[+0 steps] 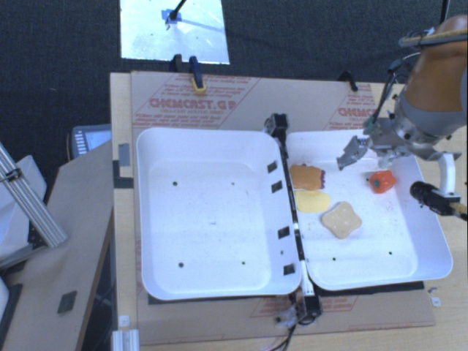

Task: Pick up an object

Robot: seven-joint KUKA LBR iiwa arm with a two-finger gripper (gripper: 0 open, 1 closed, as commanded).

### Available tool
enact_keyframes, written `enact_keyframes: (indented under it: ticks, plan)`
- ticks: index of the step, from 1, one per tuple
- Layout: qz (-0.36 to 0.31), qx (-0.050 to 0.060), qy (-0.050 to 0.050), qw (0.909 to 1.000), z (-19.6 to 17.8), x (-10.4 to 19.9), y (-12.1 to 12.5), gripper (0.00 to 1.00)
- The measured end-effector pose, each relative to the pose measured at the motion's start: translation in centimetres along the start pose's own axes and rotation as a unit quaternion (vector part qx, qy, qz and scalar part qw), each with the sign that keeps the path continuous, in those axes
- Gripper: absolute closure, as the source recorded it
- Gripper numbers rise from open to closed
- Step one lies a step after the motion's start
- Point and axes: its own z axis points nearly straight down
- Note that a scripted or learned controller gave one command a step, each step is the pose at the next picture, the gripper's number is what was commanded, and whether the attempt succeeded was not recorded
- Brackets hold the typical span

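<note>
My gripper [370, 159] hangs over the back of the right bin [431, 265], open, with nothing between its fingers. A small red-orange object [381, 182] lies on the bin floor just below and slightly right of it. Further left sit a brown-orange piece [307, 176] by the divider, a flat yellow piece [313, 201] in front of that, and a beige toast-like piece [341, 219] toward the middle. The grey arm with its orange band [439, 72] comes in from the upper right.
The left bin [146, 218] stands beside the right one, their rims joined by black clips [281, 189]. A black fixture [431, 194] pokes over the right bin's right rim. A yellow clamp [197, 82] sits at the board's back edge.
</note>
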Motion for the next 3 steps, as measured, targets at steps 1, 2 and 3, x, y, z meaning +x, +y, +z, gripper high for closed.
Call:
enact_keyframes:
  ticks: [1, 2, 3]
  plan:
    - [-0.001, -0.001, 0.0, 1.0, -1.1, 0.0, 0.1, 1.0]
    - [-0.004, 0.001, 0.002, 1.0, -1.1, 7.2, -6.1, 1.0]
    - [-0.005, -0.005, 0.002, 1.0, -9.9, 14.0, -4.7, 1.0]
